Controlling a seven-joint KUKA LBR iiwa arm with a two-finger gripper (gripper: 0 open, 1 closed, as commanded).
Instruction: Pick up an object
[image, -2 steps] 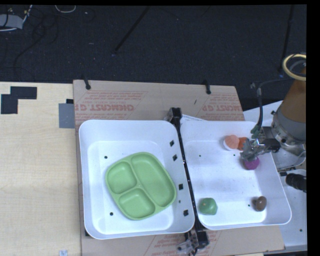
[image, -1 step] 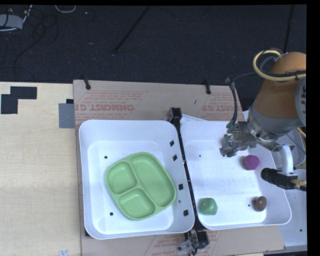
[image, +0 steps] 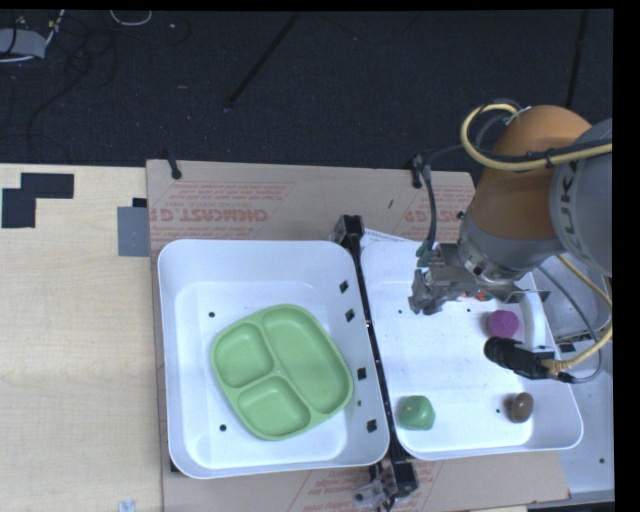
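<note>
Hanging over the upper middle of the right shallow white plastic bin (image: 560, 440), the two-finger metal gripper (image: 428, 297) is pointing down toward the bin floor, and whether it is gripping anything or standing apart cannot be told from this slant (the tip is a dark tangle of metal against the white). Nothing is showing beneath it but bare bin floor. The grey arm with its orange band (image: 520, 165) is reaching in from 3 o'clock and is covering the bin's upper right corner.

Three small objects are lying in that same bin. A small magenta rounded object (image: 503, 324) is sitting at about 3 o'clock from the gripper, near it, just above a black cable fitting (image: 518, 357). A small green rounded plastic object (image: 415, 412) is resting at 6 o'clock from the gripper, well apart, near the bin's lower left corner. A small brown rounded object (image: 518, 407) is lying at roughly 4 o'clock, near the lower right corner.

The left shallow white plastic bin (image: 190, 450) is holding a light green three-compartment plastic plate (image: 281, 371), which is lying tilted across the bin floor at about 8 o'clock from the gripper.
</note>
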